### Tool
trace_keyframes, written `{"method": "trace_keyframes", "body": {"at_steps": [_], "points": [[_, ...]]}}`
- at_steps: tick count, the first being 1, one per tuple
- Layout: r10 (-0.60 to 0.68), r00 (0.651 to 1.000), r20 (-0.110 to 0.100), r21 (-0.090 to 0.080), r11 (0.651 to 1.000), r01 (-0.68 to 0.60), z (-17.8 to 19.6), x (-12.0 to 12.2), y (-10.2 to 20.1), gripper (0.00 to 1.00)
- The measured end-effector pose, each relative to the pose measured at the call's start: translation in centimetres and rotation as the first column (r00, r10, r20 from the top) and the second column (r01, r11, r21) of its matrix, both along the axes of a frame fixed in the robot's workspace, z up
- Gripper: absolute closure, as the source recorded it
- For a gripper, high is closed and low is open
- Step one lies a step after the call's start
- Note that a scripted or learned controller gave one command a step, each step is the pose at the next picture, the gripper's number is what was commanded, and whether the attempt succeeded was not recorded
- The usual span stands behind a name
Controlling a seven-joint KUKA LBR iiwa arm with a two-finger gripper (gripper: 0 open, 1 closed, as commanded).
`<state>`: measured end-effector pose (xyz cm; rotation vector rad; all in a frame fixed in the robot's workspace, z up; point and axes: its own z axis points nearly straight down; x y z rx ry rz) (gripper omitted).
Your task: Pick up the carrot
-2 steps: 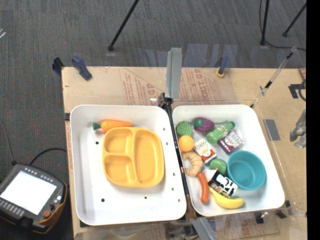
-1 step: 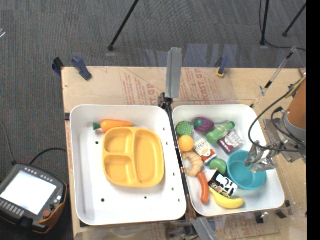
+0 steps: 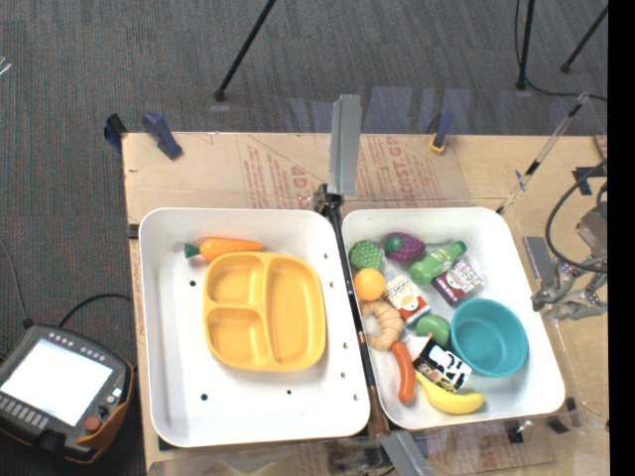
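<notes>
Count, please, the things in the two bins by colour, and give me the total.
Orange: 3, carrot, orange fruit, sausage
Yellow: 2, divided plate, banana
Green: 3, round green fruit, bottle, small green piece
Purple: 1, eggplant
Teal: 1, bowl
Tan: 1, pretzel
Printed cartons: 3
Total: 14

left bin (image 3: 164, 315): yellow divided plate (image 3: 265, 310) mid-bin. right bin (image 3: 526, 256): teal bowl (image 3: 488, 337) by right wall, banana (image 3: 451, 399) at front edge, green bottle (image 3: 437, 261) near back.
</notes>
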<state>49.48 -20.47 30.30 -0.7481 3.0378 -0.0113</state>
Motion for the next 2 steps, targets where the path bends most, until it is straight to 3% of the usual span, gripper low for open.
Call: {"method": "trace_keyframes", "body": {"at_steps": [1, 2], "points": [[-0.033, 0.999, -0.023, 0.010, 0.999, 0.033, -9.1, 2.1, 0.9, 1.00], [0.041, 0.999, -0.018, 0.008, 0.999, -0.041, -13.3, 3.0, -0.4, 1.00]]}}
